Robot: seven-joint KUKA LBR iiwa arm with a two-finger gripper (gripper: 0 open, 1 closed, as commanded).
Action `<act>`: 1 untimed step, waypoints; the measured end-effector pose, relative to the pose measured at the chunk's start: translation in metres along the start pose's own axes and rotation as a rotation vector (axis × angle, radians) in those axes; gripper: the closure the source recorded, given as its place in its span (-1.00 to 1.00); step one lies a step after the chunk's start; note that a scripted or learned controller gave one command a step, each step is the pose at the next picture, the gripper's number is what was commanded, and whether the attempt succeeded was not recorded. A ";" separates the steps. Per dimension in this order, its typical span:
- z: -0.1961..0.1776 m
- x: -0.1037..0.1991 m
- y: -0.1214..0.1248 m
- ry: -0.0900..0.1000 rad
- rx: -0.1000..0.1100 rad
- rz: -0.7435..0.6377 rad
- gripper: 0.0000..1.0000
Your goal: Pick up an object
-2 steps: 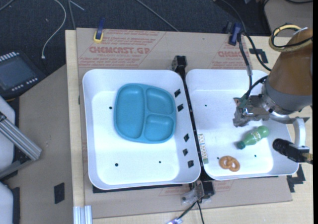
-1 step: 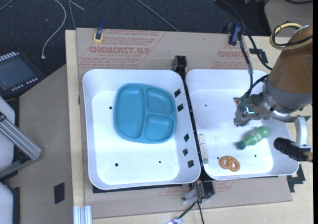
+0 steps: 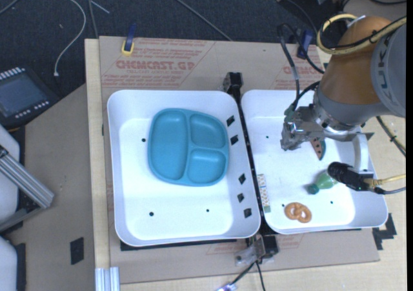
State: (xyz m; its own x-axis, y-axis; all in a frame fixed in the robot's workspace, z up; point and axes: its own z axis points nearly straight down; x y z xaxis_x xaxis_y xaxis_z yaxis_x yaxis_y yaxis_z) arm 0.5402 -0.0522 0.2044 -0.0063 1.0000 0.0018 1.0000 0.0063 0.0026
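Note:
The right bin (image 3: 271, 106) holds a small brown pretzel (image 3: 297, 211) near its front edge and a green object (image 3: 321, 184) a little behind and to the right of it. A thin reddish-brown piece (image 3: 319, 147) lies just right of my gripper (image 3: 292, 136). The gripper hangs low over the middle of the right bin, with the grey and orange arm above it hiding part of the bin's back right. Nothing shows between the gripper and the bin floor below it.
The left bin (image 3: 129, 173) holds a blue divided plate (image 3: 189, 146) in its back half. A black divider with clips (image 3: 240, 154) runs between the two bins. Cables (image 3: 293, 57) trail over the cardboard behind the right bin.

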 end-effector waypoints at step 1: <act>-0.011 0.055 0.031 0.000 -0.001 -0.001 1.00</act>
State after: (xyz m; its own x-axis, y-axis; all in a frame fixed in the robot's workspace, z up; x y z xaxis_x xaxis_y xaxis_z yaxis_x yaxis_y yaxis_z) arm 0.5706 0.0032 0.2160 -0.0073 1.0000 0.0020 1.0000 0.0073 0.0039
